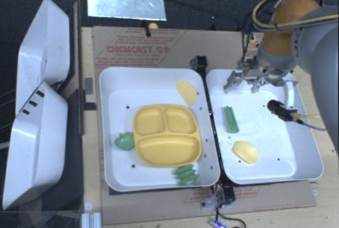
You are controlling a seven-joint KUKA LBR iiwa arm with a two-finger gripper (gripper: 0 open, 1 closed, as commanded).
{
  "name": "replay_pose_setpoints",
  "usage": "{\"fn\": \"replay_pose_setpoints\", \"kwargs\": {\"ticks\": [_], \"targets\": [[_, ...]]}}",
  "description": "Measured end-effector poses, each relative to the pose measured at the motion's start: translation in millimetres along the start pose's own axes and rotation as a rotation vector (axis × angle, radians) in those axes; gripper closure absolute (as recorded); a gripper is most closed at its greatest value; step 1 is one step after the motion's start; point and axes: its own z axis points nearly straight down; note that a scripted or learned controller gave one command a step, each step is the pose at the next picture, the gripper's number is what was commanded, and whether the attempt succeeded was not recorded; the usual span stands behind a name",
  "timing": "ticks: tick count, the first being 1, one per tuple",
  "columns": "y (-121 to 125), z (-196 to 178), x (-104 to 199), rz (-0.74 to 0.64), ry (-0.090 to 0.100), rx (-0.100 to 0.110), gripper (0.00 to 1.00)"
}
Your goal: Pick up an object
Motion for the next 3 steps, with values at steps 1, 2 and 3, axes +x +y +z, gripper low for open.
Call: {"fn": "replay_pose_setpoints", "kwargs": {"ticks": [1, 2, 3], "targets": [[-1, 52, 0, 0.001, 0.000, 0.000, 0.00], [1, 39, 0, 0.000, -0.001, -0.006, 1.00], [1, -6, 5, 0.000, -0.001, -0.008, 1.00]]}}
